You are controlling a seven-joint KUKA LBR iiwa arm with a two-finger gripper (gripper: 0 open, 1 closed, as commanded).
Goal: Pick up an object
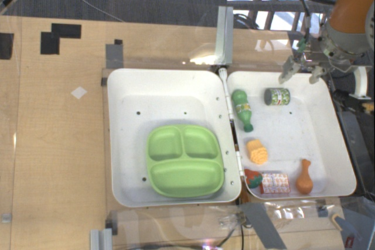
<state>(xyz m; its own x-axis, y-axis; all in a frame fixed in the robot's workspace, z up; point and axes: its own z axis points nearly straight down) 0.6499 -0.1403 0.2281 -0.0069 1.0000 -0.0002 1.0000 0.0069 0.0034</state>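
The right bin (328, 120) holds a small can with a green label (277, 96) lying near its far side, a green bottle (241, 109) along its left wall, and a yellow corn cob (257, 151) in the middle. A small packaged box (274, 182), a red item (252, 177) beside it and an orange drumstick-shaped toy (304, 177) lie at the near edge. My gripper (303, 72) hangs open above the bin's far edge, up and to the right of the can, with nothing between its fingers.
The left bin (126, 96) carries a green divided plate (185, 160) in its near half. A metal post (224, 35) stands at the far end of the divider between the bins. Cables and equipment crowd the far right.
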